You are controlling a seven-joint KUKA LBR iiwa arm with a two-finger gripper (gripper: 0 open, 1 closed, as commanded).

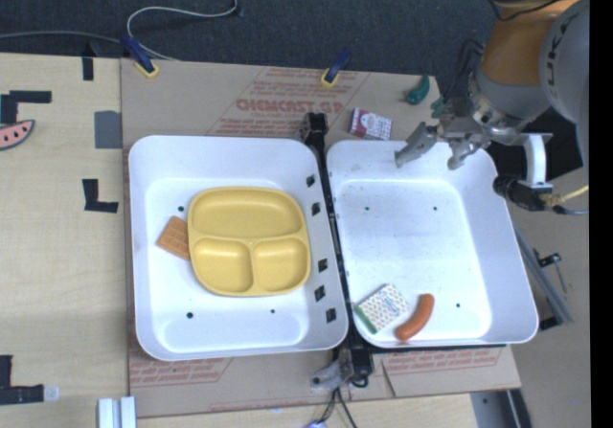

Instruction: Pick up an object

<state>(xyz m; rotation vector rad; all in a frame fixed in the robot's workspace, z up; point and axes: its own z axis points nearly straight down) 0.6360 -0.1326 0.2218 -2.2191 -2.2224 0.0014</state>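
Tool (433, 150): spread, gripping nothing, over right bin (498, 254) far rim | sausage (415, 317): near corner, well apart toward you, long axis diagonal | reach down-frame.

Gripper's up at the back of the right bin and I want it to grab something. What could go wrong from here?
1. The gripper sits open over the far rim of the right bin; a straight descent could hit the rim.
2. The sausage and packet lie close together near the bin's front wall, so a grasp may nudge one or clip the wall.
3. The cracker is tucked beside the yellow tray, leaving little finger room.
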